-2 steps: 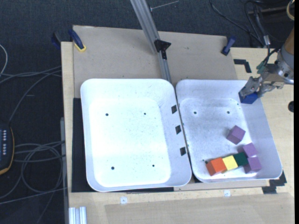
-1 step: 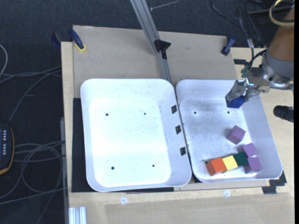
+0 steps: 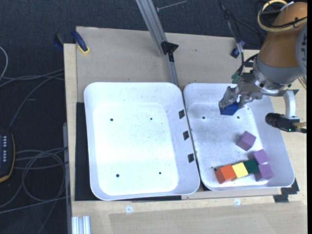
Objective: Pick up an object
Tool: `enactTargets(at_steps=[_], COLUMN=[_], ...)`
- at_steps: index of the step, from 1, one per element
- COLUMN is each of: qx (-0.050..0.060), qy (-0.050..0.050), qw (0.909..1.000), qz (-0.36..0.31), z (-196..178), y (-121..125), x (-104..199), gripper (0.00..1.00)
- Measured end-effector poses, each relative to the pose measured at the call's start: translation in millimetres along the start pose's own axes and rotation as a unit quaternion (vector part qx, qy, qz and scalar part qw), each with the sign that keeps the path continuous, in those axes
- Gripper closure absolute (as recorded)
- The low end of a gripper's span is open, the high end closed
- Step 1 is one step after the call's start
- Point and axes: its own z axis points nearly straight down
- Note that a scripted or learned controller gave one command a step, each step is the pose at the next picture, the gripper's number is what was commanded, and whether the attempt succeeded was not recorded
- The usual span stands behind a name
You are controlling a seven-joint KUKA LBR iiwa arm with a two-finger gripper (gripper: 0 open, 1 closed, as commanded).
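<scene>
My gripper (image 3: 230,103) hangs over the upper part of the right bin (image 3: 207,130), its fingers shut on a blue block (image 3: 229,108) that sits between them above the bin floor. Lower in the same bin lies a purple cube (image 3: 246,140). Along the bin's front wall runs a row of orange (image 3: 224,173), yellow (image 3: 239,169) and green (image 3: 251,166) blocks, with two more purple blocks (image 3: 263,163) at its right end.
The left bin (image 3: 131,140) stands beside the right one, joined by small black clips (image 3: 185,135). A grey metal pole (image 3: 155,28) slants up from the bench behind the bins. Cables trail on the floor at left.
</scene>
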Motion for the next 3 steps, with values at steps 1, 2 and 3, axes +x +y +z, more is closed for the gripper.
enactTargets(at_steps=[1, 2, 3], qx=[-0.003, -0.003, 0.001], qy=[0.000, 0.000, 0.000], qw=[1.0000, 1.0000, 1.0000], qz=[0.000, -0.001, 0.000], z=[-12, -24, -14], y=[5, 5, -7], x=[53, 109, 170], gripper=[1.00, 1.00, 1.00])
